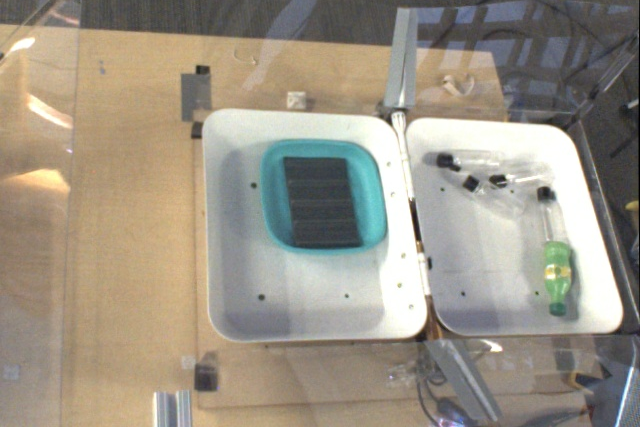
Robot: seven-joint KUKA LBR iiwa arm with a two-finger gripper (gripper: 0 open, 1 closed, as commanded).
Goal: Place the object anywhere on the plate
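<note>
A teal square plate [372, 198] lies in the left bin [230, 245], toward its back. A dark ribbed rectangular block [321, 203] rests flat on the plate, covering most of its middle. In the right bin [480, 285], a green plastic bottle [557, 278] lies along the right wall, its neck pointing toward the back. Several small clear items with black caps [470, 181] are scattered near that bin's back wall.
A grey metal post [402, 60] stands behind the seam between the two bins. Small black brackets [200, 93] sit on the wooden bench at the left bin's back left corner. A small white cube [295, 100] lies just behind the left bin.
</note>
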